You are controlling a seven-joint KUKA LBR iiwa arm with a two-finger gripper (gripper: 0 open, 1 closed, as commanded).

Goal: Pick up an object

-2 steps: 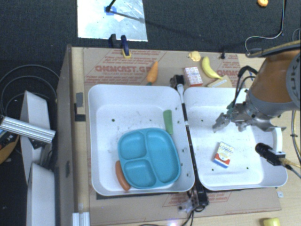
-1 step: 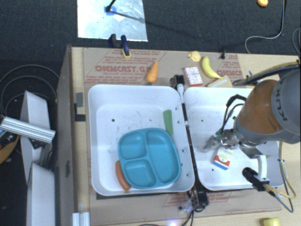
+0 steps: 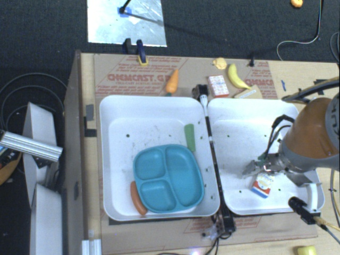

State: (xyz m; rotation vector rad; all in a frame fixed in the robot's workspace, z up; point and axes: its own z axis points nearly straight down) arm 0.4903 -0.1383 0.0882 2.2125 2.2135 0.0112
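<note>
Grey arm (image 3: 319, 137) entering from three o'clock, orange band above the wrist, wrist bent low, gripper (image 3: 258, 167) pointing toward nine o'clock, fingertips hard to make out

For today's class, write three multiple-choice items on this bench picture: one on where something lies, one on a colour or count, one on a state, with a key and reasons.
1. Where does the blue divided tray lie?
A. In the left bin
B. In the right bin
C. On the cardboard behind the bins

2. How many compartments does that tray have?
A. Two
B. Three
C. Five

3. How does the small red, white and blue carton in the right bin stand relative to the gripper?
A. Lifted high over the bin
B. Lying on the bin floor just below the gripper
C. Resting on the tray

Key: 1 A, the tray sits inside the left bin, beside an orange sausage-shaped toy. 2 B, one long section and two smaller ones show. 3 B, the carton rests on the white floor, under the gripper's tip.
</note>
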